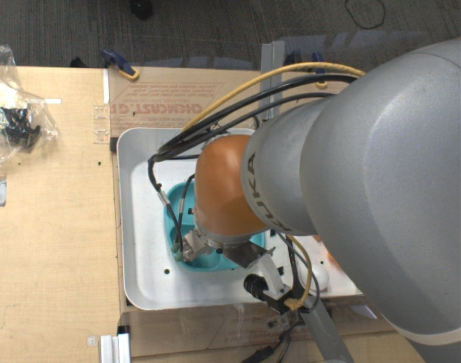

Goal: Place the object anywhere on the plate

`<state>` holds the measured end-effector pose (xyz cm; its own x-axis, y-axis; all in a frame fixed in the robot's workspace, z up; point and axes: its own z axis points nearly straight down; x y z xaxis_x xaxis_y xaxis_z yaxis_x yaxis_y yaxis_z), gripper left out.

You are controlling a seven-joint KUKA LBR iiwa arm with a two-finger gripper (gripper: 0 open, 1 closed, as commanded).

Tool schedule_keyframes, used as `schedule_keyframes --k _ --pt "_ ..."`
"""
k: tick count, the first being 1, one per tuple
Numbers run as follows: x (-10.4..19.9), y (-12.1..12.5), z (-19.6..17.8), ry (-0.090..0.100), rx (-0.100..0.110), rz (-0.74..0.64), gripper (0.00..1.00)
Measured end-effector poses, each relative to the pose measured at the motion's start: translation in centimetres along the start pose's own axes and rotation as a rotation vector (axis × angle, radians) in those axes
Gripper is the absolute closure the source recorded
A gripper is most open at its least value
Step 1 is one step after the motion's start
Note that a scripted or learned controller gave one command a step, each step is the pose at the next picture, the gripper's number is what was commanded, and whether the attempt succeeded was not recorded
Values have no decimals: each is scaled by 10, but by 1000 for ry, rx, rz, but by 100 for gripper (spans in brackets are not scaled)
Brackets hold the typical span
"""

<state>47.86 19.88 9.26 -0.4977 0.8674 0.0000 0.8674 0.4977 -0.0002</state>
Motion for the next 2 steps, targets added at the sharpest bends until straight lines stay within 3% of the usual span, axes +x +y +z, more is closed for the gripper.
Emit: schedule_keyframes --k 1,2 --pt "-23 65 1 1 3 354 100" --pt "-39 124 3 8 15 311 100"
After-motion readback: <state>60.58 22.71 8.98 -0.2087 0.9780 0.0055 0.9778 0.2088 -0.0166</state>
